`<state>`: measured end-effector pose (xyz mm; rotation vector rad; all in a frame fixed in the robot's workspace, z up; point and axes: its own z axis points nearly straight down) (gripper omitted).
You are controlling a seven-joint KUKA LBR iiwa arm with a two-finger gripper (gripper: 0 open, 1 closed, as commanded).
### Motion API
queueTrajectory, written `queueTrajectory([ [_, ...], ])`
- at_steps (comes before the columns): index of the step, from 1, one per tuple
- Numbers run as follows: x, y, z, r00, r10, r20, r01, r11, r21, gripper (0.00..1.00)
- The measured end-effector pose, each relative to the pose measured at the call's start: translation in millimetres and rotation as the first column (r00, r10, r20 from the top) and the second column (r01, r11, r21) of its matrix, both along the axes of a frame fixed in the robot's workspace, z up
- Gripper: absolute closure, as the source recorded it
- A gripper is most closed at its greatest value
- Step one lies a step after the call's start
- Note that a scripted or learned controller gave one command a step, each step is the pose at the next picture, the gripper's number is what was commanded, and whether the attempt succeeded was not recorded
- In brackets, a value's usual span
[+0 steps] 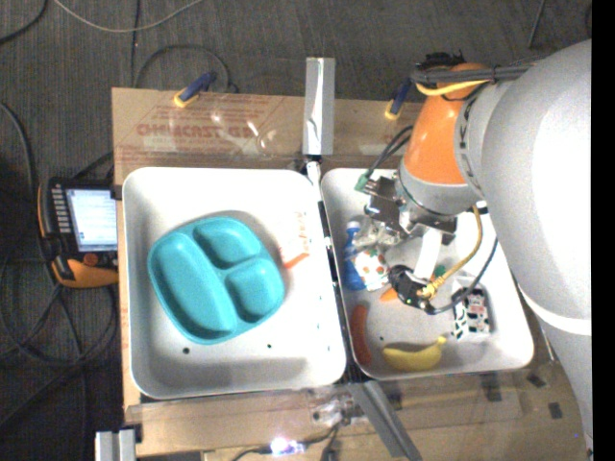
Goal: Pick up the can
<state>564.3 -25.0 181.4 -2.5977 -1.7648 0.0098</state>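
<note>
1. You've got the grey robot arm with the orange band point(437, 147) coming in from the right of the frame, bent down over the right-hand bin.
2. Left half of the frame: the shallow white plastic left bin point(144, 353) carries a turquoise three-compartment plate point(221, 277), with a small orange scrap point(296, 254) just beside the plate's right edge. Nothing for you there.
3. The shallow white right bin point(514, 349) is the busy one.
4. Along its lower edge lies a yellow banana point(415, 354). Up and to the right of that sits a small black-and-white spotted object point(471, 315), and a reddish-brown strip point(357, 327) lies at lower left.
5. Your target looks to be the small blue-and-white can point(354, 267), close against the right bin's left wall, about mid-height in the frame. It's partly hidden, so I can't say whether it stands or lies.
6. The two-finger gripper point(378, 248) is low, right next to the can and slightly above-right of it. Released or clenched? I cannot tell from this angle, and nothing shows the can in its grip.
7. My read: you're at the approach-and-grasp step, with no lift yet. The next move calls for centring over the can, clear of the bin wall, closing firmly, then rising straight up.
</note>
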Motion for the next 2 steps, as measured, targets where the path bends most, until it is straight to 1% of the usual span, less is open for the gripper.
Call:
queueTrajectory([
  [1, 20, -25, 71, 0.936, -0.353, 0.001, 0.353, 0.936, -0.004, 1.00],
  [2, 5, 11, 90, 0.939, -0.344, 0.002, 0.344, 0.939, -0.004, 1.00],
])
